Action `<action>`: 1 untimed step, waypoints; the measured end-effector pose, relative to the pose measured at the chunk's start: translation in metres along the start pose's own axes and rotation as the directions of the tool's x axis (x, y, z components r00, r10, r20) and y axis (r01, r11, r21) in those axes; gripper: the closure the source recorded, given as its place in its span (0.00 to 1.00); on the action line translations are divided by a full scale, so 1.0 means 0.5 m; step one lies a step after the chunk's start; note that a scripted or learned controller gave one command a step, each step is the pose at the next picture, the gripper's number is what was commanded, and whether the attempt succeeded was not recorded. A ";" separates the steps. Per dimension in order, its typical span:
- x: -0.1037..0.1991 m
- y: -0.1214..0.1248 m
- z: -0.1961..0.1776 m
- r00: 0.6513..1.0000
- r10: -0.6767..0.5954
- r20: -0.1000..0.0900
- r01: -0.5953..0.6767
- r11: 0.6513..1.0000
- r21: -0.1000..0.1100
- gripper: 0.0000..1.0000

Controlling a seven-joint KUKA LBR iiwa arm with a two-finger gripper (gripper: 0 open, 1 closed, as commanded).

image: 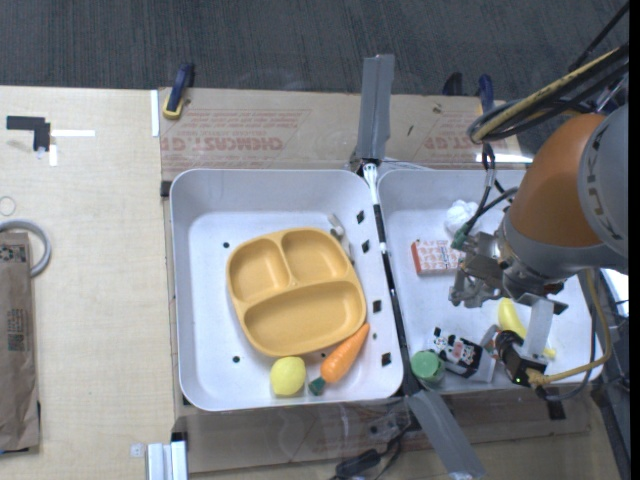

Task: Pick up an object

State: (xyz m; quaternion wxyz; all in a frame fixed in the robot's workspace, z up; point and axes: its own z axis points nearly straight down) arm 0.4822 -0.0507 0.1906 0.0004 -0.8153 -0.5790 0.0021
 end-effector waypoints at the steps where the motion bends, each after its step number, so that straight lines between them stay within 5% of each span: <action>1: 0.000 0.000 0.000 1.000 0.000 0.000 0.000 1.000 0.000 0.00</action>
